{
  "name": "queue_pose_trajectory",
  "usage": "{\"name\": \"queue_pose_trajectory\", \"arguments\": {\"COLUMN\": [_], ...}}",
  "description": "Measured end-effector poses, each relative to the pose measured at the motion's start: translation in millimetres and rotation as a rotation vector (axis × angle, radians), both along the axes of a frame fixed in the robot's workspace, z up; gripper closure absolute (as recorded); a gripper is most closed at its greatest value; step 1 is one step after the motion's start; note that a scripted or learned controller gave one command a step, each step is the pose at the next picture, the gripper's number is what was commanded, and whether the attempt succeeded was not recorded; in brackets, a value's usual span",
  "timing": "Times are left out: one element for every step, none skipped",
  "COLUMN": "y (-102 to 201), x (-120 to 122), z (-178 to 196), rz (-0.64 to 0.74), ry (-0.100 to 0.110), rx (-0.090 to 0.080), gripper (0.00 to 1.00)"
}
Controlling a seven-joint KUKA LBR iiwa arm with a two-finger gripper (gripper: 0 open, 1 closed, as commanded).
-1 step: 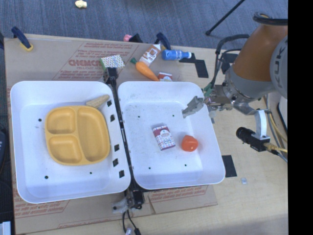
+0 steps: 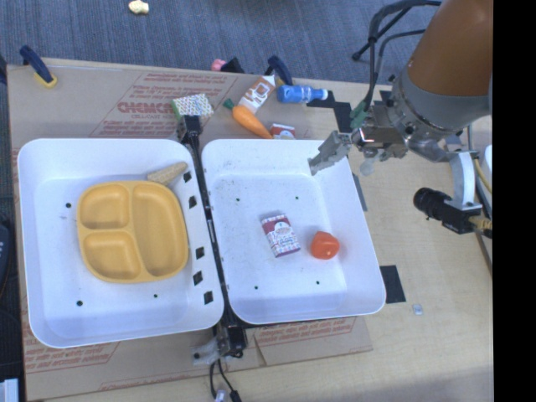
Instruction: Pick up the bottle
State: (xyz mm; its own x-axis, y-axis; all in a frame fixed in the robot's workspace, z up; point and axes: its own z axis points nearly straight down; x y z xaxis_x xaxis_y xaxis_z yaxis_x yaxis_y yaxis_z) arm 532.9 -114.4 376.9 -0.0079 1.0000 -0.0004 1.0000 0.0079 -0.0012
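A: Locating bottle (image 2: 254,95): it lies outside the bins, left of gripper (image 2: 333,152), beside carrot (image 2: 250,121).
B: Likely light, rigid, slippery plastic; grasp mid-body. Fingers apart, holding nothing.

Camera view: single fixed camera, mounted above the surface (image 2: 419,342), looking down at a slant. Range: middling; both bins fit in frame whole, left bin (image 2: 42,308) and right bin (image 2: 352,291) side by side, with a strip of grey floor (image 2: 251,15) along the top beyond the surface's far edge. Arm (image 2: 444,48) enters from the right, cut off by the upper frame edge.
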Motion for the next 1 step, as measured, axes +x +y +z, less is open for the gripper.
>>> {"name": "queue_pose_trajectory", "arguments": {"y": [38.7], "x": [10.9], "z": [-134.3], "rz": [-0.195], "ry": [0.005], "rx": [0.001], "gripper": [0.0]}}
